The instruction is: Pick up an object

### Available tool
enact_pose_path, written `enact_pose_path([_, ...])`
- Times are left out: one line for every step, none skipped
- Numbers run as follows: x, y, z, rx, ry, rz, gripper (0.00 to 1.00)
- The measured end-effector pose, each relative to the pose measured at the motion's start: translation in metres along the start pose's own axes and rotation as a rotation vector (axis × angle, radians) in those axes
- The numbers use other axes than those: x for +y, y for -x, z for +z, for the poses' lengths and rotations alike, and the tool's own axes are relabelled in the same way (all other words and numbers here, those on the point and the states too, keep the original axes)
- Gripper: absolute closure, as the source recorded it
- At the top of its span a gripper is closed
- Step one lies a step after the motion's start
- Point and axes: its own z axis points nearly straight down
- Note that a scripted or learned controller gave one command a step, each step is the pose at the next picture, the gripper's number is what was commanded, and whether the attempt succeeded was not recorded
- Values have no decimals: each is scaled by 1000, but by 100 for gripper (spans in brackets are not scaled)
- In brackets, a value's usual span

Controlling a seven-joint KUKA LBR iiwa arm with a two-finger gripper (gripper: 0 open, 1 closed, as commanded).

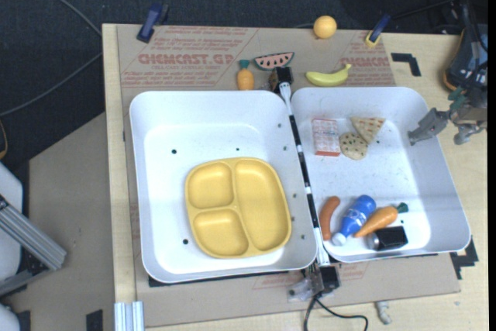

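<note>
White plastic forms both shallow bins on the cardboard-covered surface (194, 62). A yellow divided tray (236, 207), with three compartments, lies slightly near of centre in the left bin (155, 128).

The right bin (434, 190) holds the loose things. Toward its far side lie a small red-and-white packet (326, 136), a round speckled cookie (353, 145) just right of it, and a tan wedge (368, 126) touching the cookie's far edge. In the near left corner a red-orange sausage (329, 214) lies beside a blue bottle (355, 216), then a toy carrot (378, 218) and a black block (390, 237) (these four sit clustered close together).

Beyond the bins, on the far strip of the surface, rest a small orange fruit (246, 78), a watermelon slice (275, 59), a banana (328, 76) and an orange ball (325, 27). Blue clamps (153, 22) pin the far edge.

At the right edge of the scene, the gripper (442, 124) hangs over the right bin's far right rim. Its two grey fingers (425, 128) are spread wide with nothing between them, well apart from every object in the bin.
</note>
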Motion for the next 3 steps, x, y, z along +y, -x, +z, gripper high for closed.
enact_pose_path([15, -63, 99, 2, -3, -2, 0])
enact_pose_path([123, -44, 173, -4, 9, -1, 0])
enact_pose_path([101, -102, 172, -6, 14, 0, 0])
